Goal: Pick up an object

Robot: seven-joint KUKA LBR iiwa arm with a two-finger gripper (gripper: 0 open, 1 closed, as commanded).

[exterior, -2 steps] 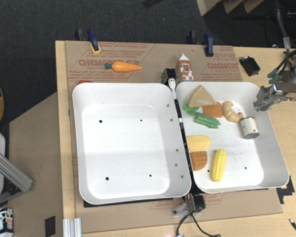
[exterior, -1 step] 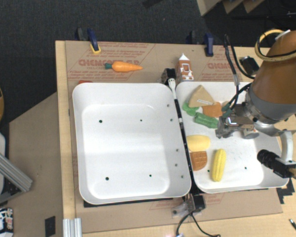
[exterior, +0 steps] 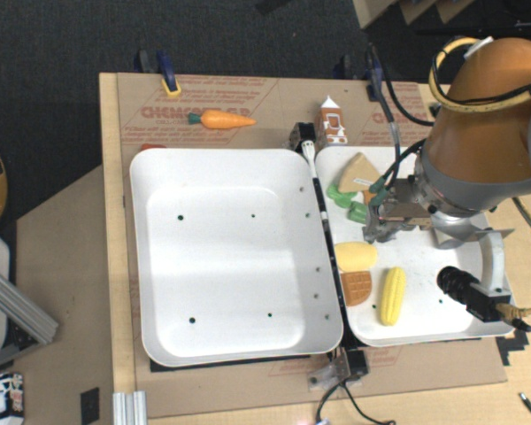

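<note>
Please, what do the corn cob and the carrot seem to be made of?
Corn cob: probably molded plastic, since its yellow surface looks smooth with a slight sheen and regular ridges. Carrot, lying on the cardboard behind the bins: likely plastic also, uniform orange with a green tip, but too small to be certain.

Dark carpet floor surrounds the cardboard-topped bench.

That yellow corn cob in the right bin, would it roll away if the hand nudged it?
Probably, sideways: the corn cob looks rounded and lies lengthwise on the flat floor of the right bin. It looks like a stiff plastic toy, so likely light. Its bumpy kernels may help grip.
</note>
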